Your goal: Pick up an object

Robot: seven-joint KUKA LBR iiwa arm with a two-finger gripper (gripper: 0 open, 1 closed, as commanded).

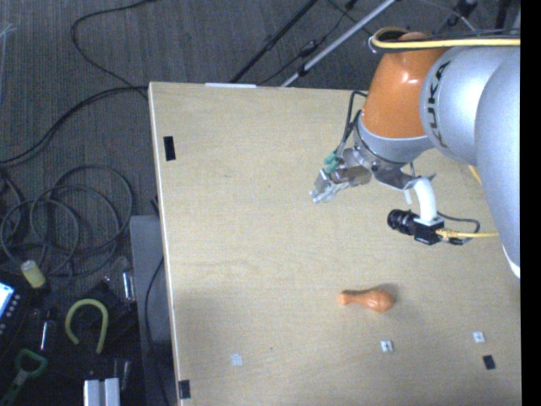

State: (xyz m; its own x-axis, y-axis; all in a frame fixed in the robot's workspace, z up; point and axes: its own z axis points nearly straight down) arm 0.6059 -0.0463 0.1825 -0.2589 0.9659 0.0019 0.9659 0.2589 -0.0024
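Claw [325, 186] hangs over bare tabletop [245, 244]; whether it is spread or pinched, I cannot tell. Nothing visible in it. Orange pear-shaped object [368, 299] lies well apart, toward the near edge. Approach step, I judge: next move calls for shifting above it, then descending.

You have black cables [59, 201] coiled on the grey floor [76, 66] left of the bench [245, 252]; tripod legs [355, 19] stand behind.
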